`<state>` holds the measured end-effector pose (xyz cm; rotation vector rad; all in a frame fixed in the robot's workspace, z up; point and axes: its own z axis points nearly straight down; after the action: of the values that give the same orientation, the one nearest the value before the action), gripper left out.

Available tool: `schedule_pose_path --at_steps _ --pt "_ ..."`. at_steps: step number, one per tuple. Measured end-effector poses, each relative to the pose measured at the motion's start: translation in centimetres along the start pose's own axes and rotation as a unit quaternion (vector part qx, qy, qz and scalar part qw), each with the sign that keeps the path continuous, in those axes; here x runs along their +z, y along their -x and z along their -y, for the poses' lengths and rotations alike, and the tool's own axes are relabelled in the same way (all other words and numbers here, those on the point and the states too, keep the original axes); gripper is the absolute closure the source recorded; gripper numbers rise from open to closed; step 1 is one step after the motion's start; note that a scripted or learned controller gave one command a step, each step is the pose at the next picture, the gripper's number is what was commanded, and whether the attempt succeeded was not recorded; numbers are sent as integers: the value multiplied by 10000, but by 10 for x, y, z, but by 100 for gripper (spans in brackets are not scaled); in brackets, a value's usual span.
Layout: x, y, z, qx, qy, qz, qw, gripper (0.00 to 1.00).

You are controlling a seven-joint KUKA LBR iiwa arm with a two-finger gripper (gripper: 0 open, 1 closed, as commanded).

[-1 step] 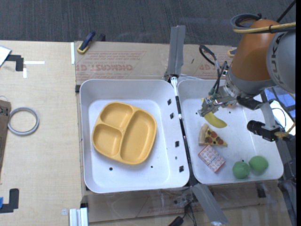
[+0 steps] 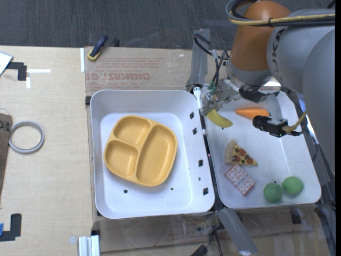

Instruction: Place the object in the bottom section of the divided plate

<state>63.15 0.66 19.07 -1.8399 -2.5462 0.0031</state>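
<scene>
My two-finger gripper [image 2: 214, 101] sits at the upper left corner of the right shallow white bin [image 2: 303, 148], just by the wall between the two bins. It is closed on one end of a yellow banana-shaped toy [image 2: 219, 118], which hangs out from the fingers down and to the right, over the bin floor. My grey arm with its orange band [image 2: 254, 41] fills the top right above it.

Just right of the banana: an orange carrot-shaped toy [image 2: 252, 112], lying flat, near but apart from it. Lower, mid-bin: a toy pizza slice [image 2: 240, 154], and just below it a small pink waffle-patterned square [image 2: 240, 179]. Bottom right corner of that bin: two green round toys [image 2: 283, 189] side by side.

Left shallow white bin [image 2: 101, 143] holds a yellow divided plastic plate [image 2: 140, 150], three sections, tilted. It is well apart from the banana.

On the wooden bench [image 2: 42, 185] far left, a grey tape ring [image 2: 24, 137].
</scene>
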Motion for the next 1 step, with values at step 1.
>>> schedule_pose_path --at_steps 1 --pt "-1 -64 -50 -352 7 3 9994 100"
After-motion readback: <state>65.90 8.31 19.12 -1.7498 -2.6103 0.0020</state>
